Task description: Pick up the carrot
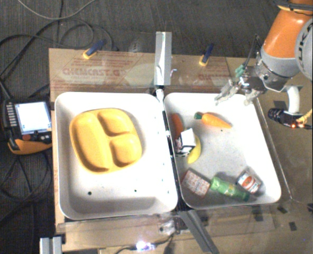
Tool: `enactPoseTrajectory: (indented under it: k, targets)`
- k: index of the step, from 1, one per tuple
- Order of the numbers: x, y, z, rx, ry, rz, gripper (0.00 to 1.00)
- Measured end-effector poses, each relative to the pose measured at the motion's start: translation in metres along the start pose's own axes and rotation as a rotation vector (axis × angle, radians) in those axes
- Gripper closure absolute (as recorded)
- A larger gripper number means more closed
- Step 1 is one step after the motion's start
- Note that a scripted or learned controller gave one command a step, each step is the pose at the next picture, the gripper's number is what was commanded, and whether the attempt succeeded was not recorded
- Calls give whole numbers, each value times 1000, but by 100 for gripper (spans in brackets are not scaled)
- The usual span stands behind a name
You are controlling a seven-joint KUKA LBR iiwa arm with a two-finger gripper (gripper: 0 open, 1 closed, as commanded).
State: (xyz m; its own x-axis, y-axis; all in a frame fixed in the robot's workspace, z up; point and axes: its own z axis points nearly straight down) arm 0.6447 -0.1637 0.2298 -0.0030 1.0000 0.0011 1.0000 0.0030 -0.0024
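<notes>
**Carrot lies free in the right bin; gripper above the bin's far right corner**

The small orange carrot with a green stem end (213, 119) lies flat on the floor of the right-hand shallow white bin (262, 142), in its upper half, stem end pointing left. Nothing touches it.

The grey arm with the orange band (286, 32) enters from the upper right. Its two-finger gripper (236, 91) sits over the far edge of the right bin, up and to the right of the carrot and apart from it. The two metal fingers (224, 93) are spread apart with nothing between them; jaws open and empty, though the fingertips are small and a little blurred here.

Other contents of the right bin:
- a reddish-brown sausage-shaped item (176, 124) along the left wall
- a small white box with dark print (186, 140) resting on a yellow banana (195, 152)
- a flat brownish printed packet (194, 182) near the front
- a green bottle lying on its side (228, 188), just beside the packet
- a small can with a red and white label (249, 182) at the front right

The left white bin (72, 194) holds a yellow compartment tray (107, 138).
</notes>
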Motion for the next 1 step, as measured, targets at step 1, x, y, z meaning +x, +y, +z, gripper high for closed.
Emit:
enactPoseTrajectory:
  k: [1]
  targets:
    - [-14,4,135,-2,-1,-230,0]
